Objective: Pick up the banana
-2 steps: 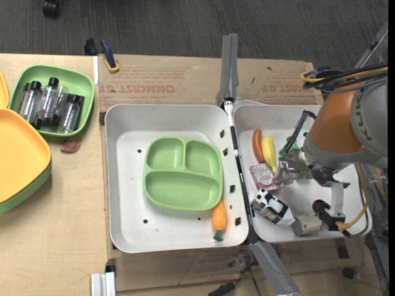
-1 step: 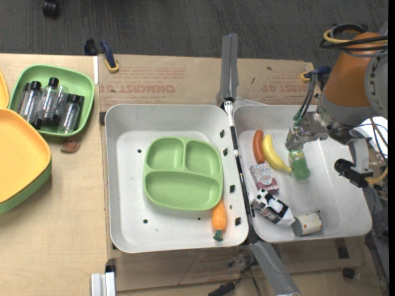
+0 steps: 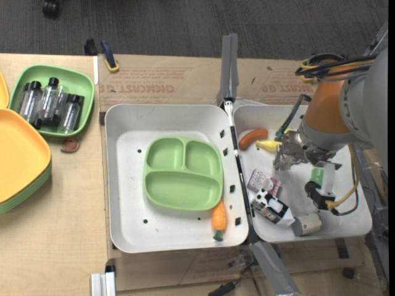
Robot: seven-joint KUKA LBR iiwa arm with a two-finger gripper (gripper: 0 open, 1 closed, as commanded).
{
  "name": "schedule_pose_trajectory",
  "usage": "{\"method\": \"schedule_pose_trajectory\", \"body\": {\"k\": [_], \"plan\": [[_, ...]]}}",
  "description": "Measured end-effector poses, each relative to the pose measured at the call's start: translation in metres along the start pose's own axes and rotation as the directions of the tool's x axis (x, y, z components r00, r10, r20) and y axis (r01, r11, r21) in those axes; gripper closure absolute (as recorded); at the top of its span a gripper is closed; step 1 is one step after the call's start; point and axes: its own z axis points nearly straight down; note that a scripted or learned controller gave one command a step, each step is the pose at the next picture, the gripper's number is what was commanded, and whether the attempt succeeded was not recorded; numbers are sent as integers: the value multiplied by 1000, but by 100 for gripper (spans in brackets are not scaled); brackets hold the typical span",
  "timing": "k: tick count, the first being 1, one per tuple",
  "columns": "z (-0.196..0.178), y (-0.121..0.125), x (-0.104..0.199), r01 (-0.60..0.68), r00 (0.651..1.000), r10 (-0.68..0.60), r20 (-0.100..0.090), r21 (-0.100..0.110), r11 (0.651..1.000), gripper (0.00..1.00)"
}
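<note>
The hand (image 3: 285, 159) hangs low in the right bin (image 3: 361, 217), just beside the banana (image 3: 269, 145); its grip cannot be told. In the near part of that bin lie a grey block (image 3: 307, 224), a black-and-white toy (image 3: 270, 205) and a pink packet (image 3: 260, 180). A carrot (image 3: 219, 217) rests in the left bin (image 3: 120, 184) against a green tray (image 3: 183, 173). Farther in the right bin a sausage (image 3: 253, 137) lies beside the banana. On the desk (image 3: 55, 239) (brown, with cardboard) sit yellow plates (image 3: 21, 162) and a green dish (image 3: 83, 91) of bottles (image 3: 49, 103). Grey carpet (image 3: 185, 11) lies beyond.
</note>
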Motion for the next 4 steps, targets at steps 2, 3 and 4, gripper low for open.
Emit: {"method": "schedule_pose_trajectory", "body": {"k": [2, 3, 4], "plan": [[-24, -76, -4, 341, 940, -341, 0, -1, 940, 100], [-88, -78, -81, 376, 927, -376, 2, -4, 927, 100], [-16, -78, -43, 605, 796, -605, 0, -2, 796, 100]]}}
